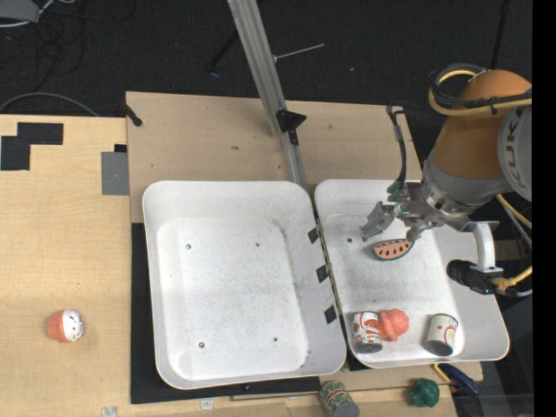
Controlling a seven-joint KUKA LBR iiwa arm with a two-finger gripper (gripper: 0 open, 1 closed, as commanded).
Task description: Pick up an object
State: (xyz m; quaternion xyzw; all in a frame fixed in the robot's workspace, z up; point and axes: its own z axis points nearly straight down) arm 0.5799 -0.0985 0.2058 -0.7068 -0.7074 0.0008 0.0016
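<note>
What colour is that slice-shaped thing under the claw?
Red-orange with dark specks and a green rim, like watermelon: slice-shaped toy, in the camera view.

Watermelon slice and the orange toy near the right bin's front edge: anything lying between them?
No. In the camera view, only bare white bin floor separates the watermelon slice from the orange toy.

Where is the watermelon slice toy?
The watermelon slice lies in the right bin, just under the claw, up from the cans along the near edge.
</note>
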